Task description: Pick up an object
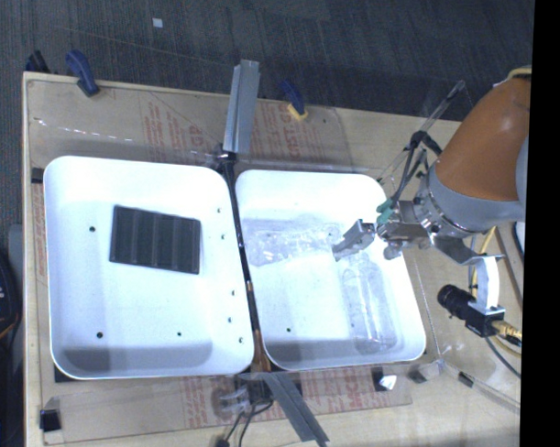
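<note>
Metal bracket at the near edge of the table lies closest to the camera, at the seam between two white bins. Left bin carries a dark ribbed rectangular pad, lying flat near its centre and well apart from the arm. Right bin carries at least two clear plastic items: a crumpled clear wrapper or bag toward the far left part, and what looks like a clear bottle lying along the right wall. Grey arm with the orange band reaches in from the right, and its gripper sits over the right bin, between the wrapper and the bottle's upper end. Whether the jaws stand wide or narrow cannot be told, and nothing is seen held between them. Judged step: the approach or descent toward a clear item, with no lift yet. Next move calls for lining the jaws over one item and closing on it squarely; clear plastic is likely to slip. Outlines of the clear items are faint against the white floor, and their exact count and contact with the gripper cannot be settled.
</note>
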Robot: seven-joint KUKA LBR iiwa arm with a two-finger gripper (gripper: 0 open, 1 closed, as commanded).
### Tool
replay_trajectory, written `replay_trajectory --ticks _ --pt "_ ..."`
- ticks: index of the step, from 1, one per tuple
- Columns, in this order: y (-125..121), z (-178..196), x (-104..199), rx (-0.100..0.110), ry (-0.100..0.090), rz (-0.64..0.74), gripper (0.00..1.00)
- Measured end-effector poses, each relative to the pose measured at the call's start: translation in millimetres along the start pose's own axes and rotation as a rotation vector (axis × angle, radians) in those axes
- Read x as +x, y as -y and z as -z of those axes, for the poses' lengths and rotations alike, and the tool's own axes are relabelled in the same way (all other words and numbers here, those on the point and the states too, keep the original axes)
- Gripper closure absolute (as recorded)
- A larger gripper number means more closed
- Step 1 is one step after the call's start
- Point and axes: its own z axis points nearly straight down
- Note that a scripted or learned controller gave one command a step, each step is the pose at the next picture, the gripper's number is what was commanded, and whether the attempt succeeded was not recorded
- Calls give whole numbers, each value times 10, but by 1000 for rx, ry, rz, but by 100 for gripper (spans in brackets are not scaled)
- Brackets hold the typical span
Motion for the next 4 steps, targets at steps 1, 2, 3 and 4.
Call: replay_trajectory --ticks 1,2,3,4 --pt "-41 -155 -395 -1 1 -368 0" --pt "159 313 -348 -4 0 -284 0" --pt "248 432 -358 -6 3 -55 0" --pt "256 541 -397 -5 3 84 0"
